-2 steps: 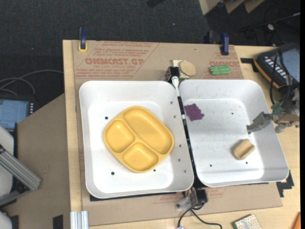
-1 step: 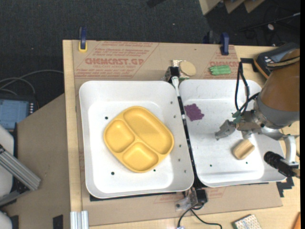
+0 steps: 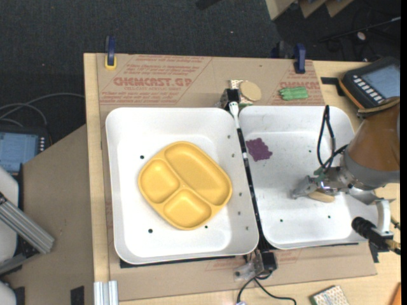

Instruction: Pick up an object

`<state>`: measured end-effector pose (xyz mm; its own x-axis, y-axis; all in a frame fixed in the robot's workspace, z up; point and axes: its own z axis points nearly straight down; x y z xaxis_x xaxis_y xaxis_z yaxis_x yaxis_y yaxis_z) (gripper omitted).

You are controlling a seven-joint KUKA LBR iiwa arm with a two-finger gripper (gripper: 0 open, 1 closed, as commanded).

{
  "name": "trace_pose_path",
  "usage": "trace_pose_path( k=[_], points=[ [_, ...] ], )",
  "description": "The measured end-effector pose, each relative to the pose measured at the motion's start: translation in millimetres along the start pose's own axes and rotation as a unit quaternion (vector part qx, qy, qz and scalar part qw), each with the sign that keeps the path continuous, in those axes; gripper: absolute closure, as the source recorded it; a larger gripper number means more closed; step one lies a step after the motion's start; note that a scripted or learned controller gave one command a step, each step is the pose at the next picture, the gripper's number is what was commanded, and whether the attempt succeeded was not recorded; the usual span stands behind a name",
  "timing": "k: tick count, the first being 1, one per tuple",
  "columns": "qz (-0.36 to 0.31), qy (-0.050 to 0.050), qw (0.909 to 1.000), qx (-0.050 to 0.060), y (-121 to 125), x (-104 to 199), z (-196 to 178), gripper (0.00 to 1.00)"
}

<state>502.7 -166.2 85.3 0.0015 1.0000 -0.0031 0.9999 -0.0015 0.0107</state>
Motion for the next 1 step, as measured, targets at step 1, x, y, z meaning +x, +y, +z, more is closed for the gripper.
trace_pose_path(
  k=[1],
  points=[
    [0.000, -0.003, 1.0000, -0.003, 1.1, -0.4, -14.5, 1.00]
  ],
)
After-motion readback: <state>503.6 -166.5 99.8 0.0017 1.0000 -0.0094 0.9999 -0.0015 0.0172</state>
